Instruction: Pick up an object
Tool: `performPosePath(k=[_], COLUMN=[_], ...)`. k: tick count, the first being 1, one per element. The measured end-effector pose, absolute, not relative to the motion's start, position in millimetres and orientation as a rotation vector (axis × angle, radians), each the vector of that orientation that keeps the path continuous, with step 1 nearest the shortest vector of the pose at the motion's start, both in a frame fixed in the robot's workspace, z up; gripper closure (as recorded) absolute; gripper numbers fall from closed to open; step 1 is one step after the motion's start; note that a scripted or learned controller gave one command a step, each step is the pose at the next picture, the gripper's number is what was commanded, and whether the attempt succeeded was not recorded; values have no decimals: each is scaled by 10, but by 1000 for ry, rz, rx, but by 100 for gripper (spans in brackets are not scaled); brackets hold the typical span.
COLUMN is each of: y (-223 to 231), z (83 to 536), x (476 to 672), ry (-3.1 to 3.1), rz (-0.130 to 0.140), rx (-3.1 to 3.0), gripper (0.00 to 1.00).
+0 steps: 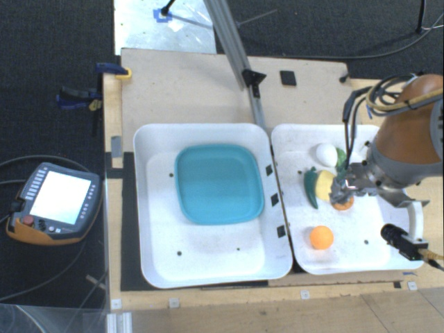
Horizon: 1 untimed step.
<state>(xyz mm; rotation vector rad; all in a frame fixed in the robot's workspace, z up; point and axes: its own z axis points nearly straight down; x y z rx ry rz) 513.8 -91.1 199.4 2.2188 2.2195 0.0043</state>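
Observation:
In the right bin lie a white egg-shaped object, a dark green piece beside a yellow piece, an orange ball, and a small orange-brown item. My gripper reaches down from the right, right over the orange-brown item and next to the yellow piece. A green bit shows just behind the gripper.
The left bin holds a blue square plate. A metal pole slants over the bench behind the bins. A teach pendant lies off the bench at the left. A black part of the arm hangs over the right bin's front right corner.

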Motion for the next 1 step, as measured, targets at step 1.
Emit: performPosePath(k=[1], y=[-912], z=[2514], x=[5148], ry=[2220], rz=[5], rx=[2218], gripper=[100])
